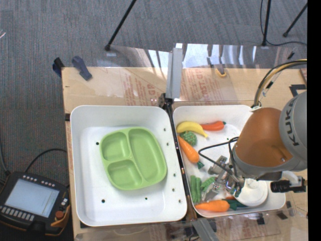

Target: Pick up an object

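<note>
The right bin (235,109) holds toy food. A yellow banana (189,128) and a small orange-red pepper (214,126) lie at its back, with a green broccoli piece (189,138) just below the banana. An orange carrot (189,150) lies along the left wall. Green pods (196,187) sit near the front left, and another carrot (213,206) lies at the front edge. My gripper (219,178) is low inside this bin, right beside the green pods and above the front carrot. The wrist hides the bin's right half.
The left bin (85,119) carries a green divided plate (133,157) in its middle. A white round object (253,194) sits under the arm at the right bin's front right. A black divider (176,149) separates the bins.
</note>
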